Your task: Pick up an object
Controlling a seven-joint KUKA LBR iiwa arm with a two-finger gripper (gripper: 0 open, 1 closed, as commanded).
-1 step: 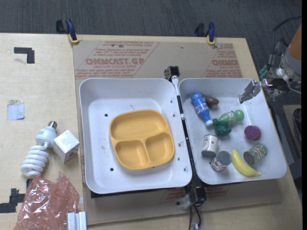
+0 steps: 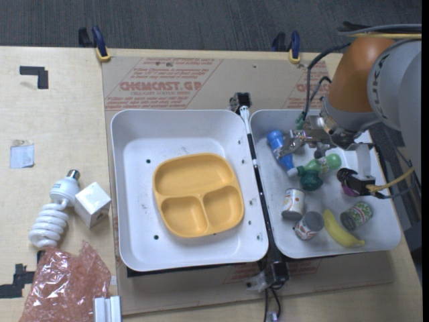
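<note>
My gripper (image 2: pixel 303 136) hovers over the blue bottle (image 2: pixel 279 149); grip state, cannot tell. Bottle looks light, rigid, slick; I'd pinch mid-body, just below me.

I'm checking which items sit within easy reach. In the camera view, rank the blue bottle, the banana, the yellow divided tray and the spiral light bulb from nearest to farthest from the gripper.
1. Blue bottle: right bin, just left of the gripper.
2. Banana: right bin, near its front edge.
3. Yellow divided tray: middle of the left bin.
4. Spiral light bulb: on the bench, far left.
</note>
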